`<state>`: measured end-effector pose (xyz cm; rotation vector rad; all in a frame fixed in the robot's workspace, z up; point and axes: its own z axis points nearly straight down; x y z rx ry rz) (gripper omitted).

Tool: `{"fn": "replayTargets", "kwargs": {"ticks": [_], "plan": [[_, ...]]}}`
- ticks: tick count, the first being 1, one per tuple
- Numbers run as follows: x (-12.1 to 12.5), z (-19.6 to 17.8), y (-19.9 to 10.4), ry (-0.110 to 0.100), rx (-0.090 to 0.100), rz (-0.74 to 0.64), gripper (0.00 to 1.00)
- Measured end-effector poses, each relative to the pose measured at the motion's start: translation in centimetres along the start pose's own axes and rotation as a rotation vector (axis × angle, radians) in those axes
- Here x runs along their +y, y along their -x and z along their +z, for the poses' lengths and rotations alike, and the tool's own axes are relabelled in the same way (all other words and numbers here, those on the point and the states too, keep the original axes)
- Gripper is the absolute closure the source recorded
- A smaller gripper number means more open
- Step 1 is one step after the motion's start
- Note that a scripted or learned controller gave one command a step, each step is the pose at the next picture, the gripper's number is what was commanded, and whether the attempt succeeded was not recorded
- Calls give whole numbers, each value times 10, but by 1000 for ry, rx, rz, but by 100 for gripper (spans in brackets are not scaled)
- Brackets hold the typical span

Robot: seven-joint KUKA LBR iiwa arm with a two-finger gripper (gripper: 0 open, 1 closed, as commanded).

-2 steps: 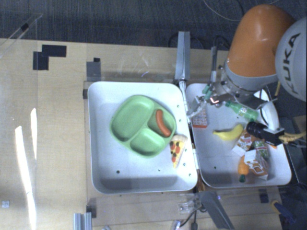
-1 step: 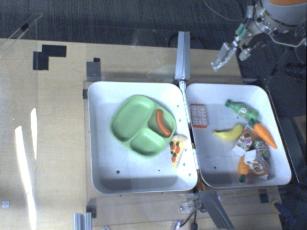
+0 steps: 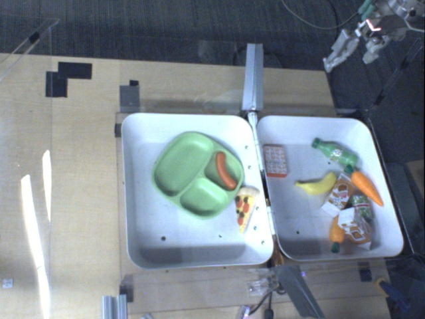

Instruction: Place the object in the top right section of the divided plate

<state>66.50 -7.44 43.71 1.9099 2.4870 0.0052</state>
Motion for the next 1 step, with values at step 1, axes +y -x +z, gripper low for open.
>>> {"fn": "replayTargets", "kwargs": {"ticks": [1], "plan": [[-2,0,26,1,-1,52,0]]}}
